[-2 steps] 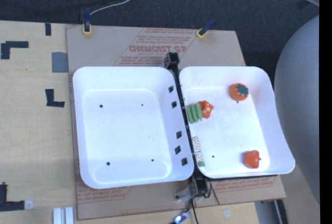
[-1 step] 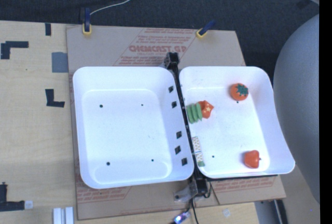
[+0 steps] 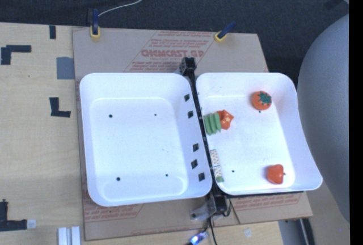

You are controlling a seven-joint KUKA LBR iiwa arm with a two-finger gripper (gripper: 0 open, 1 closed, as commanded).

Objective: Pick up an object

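One fixed camera, high above my bench [image 3: 34, 125], looking down at a slant. Both white bins fit whole in frame: left bin [image 3: 136, 85], right bin [image 3: 283, 125]. Far enough back to take in dark floor beyond. My grey arm [image 3: 334, 96] bulks blurred along the right side.

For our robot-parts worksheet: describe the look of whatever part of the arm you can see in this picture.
A smooth, rounded, pale grey arm casing bulges in along the right, beside the right bin. Another grey curved part sits at the top right corner. No markings or cables show on it.
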